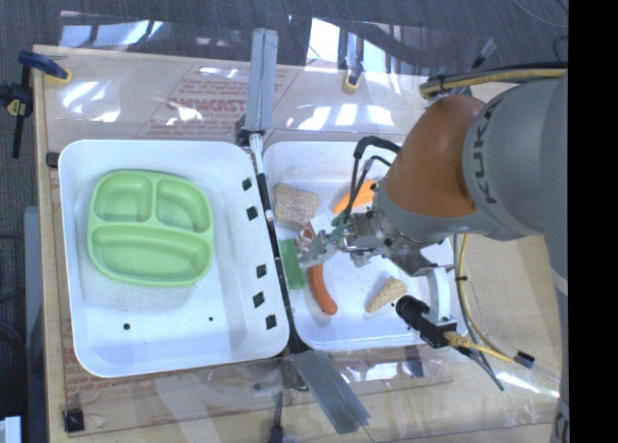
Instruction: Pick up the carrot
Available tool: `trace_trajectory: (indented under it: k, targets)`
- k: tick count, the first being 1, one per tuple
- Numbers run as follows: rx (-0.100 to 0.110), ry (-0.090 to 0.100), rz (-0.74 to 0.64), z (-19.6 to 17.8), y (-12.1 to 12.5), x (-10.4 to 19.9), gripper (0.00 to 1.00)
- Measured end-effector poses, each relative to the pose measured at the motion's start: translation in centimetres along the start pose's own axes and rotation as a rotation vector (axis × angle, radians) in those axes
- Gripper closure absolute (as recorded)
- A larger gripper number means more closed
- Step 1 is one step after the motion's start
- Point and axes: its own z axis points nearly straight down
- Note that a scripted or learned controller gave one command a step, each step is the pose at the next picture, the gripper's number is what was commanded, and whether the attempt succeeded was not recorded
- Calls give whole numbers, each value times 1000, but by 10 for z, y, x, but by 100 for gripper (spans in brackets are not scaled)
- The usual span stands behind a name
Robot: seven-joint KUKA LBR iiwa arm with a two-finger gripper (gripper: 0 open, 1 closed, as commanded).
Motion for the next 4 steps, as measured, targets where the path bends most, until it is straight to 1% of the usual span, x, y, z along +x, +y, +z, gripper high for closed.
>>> trace_trajectory:
  k: [1,2,3,4]
  targets:
    - [-3,-1,54,8,46,-87,0]
    - [-2,0,163,61,90,-103,0]
    - [-4,0,235,99,139,-102,0]
    - [7,1,229,94,138,-101,100]
